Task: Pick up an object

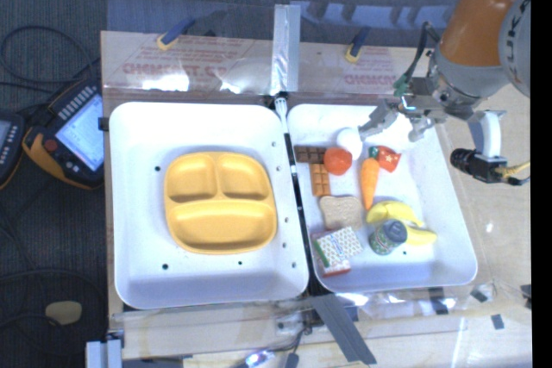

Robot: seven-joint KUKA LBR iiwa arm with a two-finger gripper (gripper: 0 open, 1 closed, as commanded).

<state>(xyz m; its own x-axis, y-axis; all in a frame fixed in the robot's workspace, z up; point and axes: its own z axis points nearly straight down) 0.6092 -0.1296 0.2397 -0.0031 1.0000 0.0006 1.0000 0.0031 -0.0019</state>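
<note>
Camera view: the end effector [398, 123] is hovering open and empty over the right bin's [448, 224] far edge; the carrot [369, 181] is lying just nearer, lengthwise front-to-back.

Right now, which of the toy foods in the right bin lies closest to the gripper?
The white egg, at the bin's far end just left of the gripper. The tomato, carrot and banana lie farther toward the near edge.
</note>
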